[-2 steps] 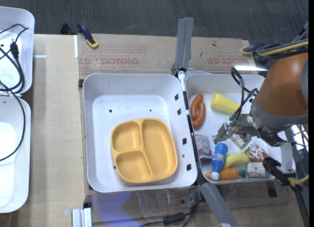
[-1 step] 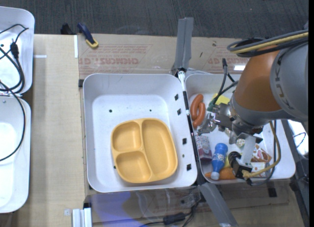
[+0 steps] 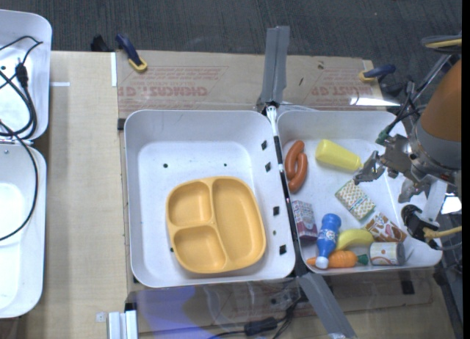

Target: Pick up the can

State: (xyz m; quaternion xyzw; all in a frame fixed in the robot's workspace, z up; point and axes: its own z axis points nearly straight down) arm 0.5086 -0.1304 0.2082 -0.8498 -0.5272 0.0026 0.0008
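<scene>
A small can (image 3: 303, 219) with a dark purplish label lies at the left side of the right bin (image 3: 332, 129), beside the bin wall. A second pale cylinder (image 3: 386, 253) lies on its side in the front right corner. My gripper (image 3: 387, 182) hovers over the right half of that bin, above and just right of a checkered box (image 3: 355, 199). Its fingers (image 3: 366, 174) are spread open with nothing between them. The can is well to the gripper's left and nearer the front.
The right bin also holds a sausage (image 3: 296, 165), a yellow block (image 3: 337, 155), a blue bottle (image 3: 328, 232), a banana (image 3: 355, 238), a carrot (image 3: 339, 260) and a snack packet (image 3: 385, 227). The left bin (image 3: 147, 183) holds a yellow divided plate (image 3: 215, 224).
</scene>
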